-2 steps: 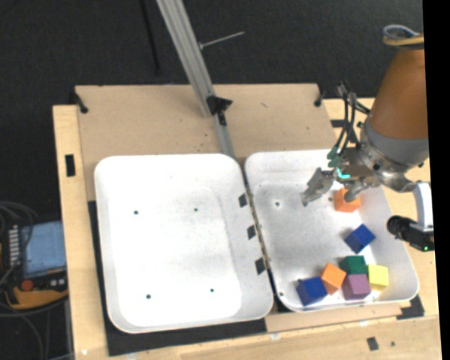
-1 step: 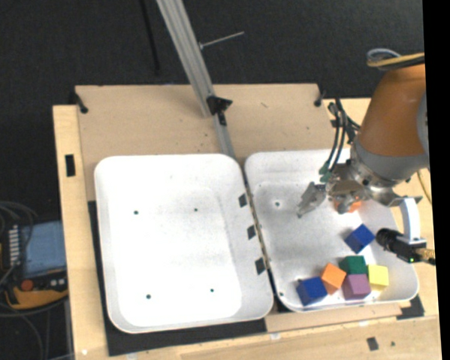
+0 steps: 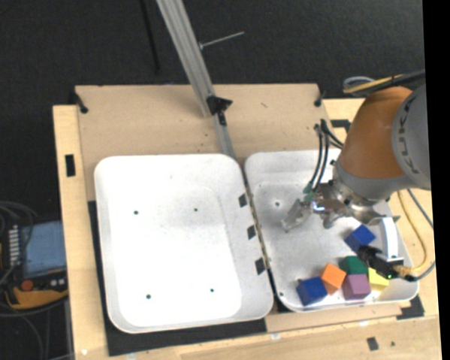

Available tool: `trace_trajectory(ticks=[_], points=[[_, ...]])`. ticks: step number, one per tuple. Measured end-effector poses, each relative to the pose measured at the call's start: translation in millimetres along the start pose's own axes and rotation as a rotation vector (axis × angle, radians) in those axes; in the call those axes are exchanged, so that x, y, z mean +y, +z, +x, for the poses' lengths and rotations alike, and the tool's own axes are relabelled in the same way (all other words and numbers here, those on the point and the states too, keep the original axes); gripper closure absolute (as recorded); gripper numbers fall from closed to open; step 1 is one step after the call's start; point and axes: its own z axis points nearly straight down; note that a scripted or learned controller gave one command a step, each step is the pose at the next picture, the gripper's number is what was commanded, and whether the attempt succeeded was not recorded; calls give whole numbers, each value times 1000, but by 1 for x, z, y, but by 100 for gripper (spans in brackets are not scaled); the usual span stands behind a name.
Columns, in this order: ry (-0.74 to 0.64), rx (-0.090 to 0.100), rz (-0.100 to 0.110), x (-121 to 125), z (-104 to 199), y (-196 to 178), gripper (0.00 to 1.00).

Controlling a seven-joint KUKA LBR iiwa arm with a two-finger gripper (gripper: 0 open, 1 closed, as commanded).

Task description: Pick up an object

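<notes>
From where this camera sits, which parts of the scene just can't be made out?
- Gripper: small and blurred in the camera view, so what its fingers are doing can't be read.
- Green block: partly covered by the purple block and a dark piece at the arm.
- Yellow block: mostly hidden behind the same pieces.
- Right bin: its far right side is under the arm.

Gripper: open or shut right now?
Open: the gripper shows two fingers spread apart with nothing between them, above the right bin.

Metal pole (image 3: 191, 55), blue box (image 3: 45, 248) and cables (image 3: 9, 217) beside the bench (image 3: 162, 126)
</notes>
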Motion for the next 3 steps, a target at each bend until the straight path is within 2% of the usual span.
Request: trace_trajectory(ticks=[1, 2, 3], points=[[0, -1, -1, -4, -11, 48, 0], [7, 2, -11, -1, -9, 34, 100], [-8, -1, -11, 0, -11, -28, 100]])
